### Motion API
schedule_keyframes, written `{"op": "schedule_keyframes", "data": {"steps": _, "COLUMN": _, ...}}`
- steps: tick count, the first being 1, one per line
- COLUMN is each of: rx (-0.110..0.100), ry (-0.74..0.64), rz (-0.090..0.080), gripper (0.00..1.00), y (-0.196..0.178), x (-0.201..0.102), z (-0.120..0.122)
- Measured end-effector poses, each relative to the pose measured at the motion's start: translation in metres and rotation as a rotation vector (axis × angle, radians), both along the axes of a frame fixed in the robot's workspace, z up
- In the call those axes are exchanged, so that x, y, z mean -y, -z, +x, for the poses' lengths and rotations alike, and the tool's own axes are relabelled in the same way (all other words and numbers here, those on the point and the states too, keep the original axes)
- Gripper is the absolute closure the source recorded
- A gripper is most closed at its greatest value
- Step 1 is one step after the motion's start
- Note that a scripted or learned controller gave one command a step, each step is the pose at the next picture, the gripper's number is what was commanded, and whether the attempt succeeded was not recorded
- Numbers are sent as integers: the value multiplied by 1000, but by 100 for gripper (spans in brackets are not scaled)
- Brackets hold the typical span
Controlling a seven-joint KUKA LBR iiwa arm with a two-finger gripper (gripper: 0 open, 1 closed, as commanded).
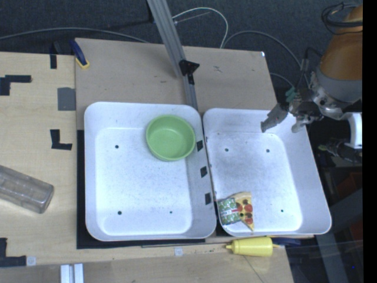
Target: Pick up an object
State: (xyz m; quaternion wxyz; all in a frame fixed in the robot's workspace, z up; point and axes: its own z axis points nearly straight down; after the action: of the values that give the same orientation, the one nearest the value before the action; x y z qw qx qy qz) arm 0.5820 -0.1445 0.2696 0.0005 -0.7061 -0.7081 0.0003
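Note:
A green bowl (171,137) sits upright in the left bin (112,175), near its far right corner. A small printed packet (237,210), green and red, lies in the front left corner of the right bin (294,175). My gripper (285,121) hovers over the far right corner of the right bin, well away from the packet. Its two fingers (271,121) stand apart, open, with nothing between them.
A yellow squeeze bottle (253,246) lies on the bench just in front of the right bin. A clear plastic tumbler (23,188) lies on the bench at far left. A grey pole (171,34) slants in from the back above the bins' divide.

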Motion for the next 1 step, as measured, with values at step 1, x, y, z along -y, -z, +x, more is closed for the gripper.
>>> {"op": "schedule_keyframes", "data": {"steps": 1, "rx": 0, "ry": 0, "rz": 0, "gripper": 0, "y": 0, "x": 0, "z": 0}}
